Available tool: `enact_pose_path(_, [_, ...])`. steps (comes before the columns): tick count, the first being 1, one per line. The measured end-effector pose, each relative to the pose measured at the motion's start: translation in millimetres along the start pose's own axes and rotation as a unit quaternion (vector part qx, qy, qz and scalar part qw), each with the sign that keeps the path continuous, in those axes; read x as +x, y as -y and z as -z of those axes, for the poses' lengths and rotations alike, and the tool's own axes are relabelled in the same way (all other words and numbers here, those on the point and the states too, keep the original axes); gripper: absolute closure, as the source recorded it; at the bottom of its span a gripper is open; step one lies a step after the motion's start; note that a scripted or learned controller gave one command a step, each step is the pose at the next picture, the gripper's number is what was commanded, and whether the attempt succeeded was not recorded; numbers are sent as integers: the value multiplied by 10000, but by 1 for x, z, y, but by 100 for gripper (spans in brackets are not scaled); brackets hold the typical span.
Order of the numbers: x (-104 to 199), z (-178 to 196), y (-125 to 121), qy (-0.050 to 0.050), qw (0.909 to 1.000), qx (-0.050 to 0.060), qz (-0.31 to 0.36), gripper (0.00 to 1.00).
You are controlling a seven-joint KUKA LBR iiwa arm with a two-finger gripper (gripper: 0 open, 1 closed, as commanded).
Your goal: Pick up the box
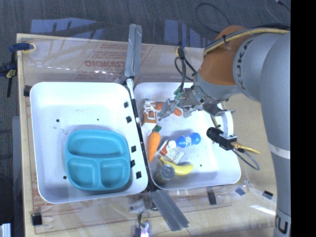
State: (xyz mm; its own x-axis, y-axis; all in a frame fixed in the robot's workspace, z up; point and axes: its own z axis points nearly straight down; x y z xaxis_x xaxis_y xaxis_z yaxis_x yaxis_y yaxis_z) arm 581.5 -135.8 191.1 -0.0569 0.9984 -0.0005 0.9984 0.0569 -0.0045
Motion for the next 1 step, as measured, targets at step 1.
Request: enact_pose_path(1, [15,-96,77,6,9996,-51,271,0])
